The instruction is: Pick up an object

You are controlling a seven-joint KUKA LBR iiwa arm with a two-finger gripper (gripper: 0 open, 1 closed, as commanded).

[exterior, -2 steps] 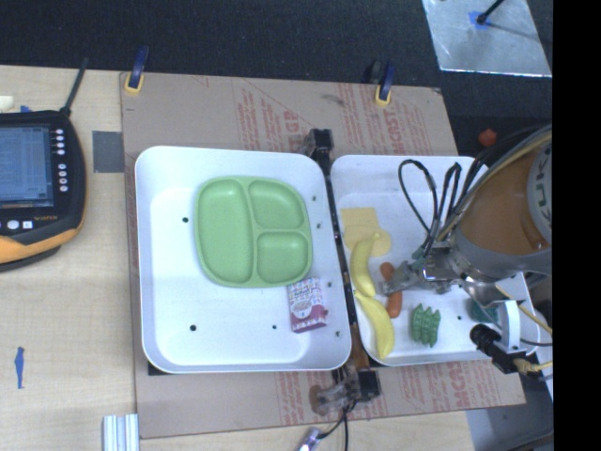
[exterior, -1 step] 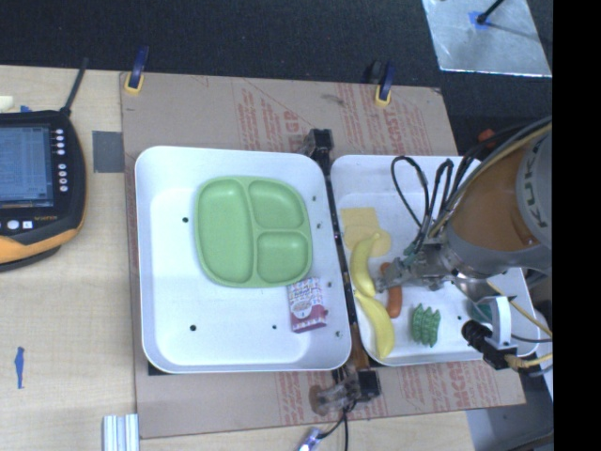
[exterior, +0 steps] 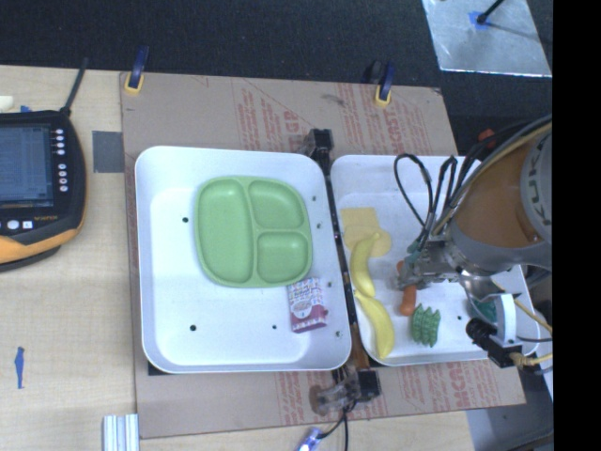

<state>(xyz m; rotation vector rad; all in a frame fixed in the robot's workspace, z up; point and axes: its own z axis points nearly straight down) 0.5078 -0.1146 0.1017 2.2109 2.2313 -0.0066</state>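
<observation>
My gripper (exterior: 419, 265) is low in the right bin (exterior: 376, 172), near its middle. Directly below it in the view lies a small orange carrot-like piece (exterior: 407, 301), whose upper end reaches up to the gripper; whether they touch is unclear. A green knobbly toy (exterior: 425, 325) sits just right of the carrot. A yellow banana (exterior: 369, 289) curves down the bin's left side, left of the gripper. A pale yellow flat slice (exterior: 360, 221) lies above the banana.
The left bin (exterior: 169, 280) holds a green divided plate (exterior: 252, 230) and a small red-and-white packet (exterior: 307, 305). A black clip (exterior: 321, 142) sits between the bins. Black cables (exterior: 427, 191) loop above the gripper. A tablet controller (exterior: 33, 186) lies at far left.
</observation>
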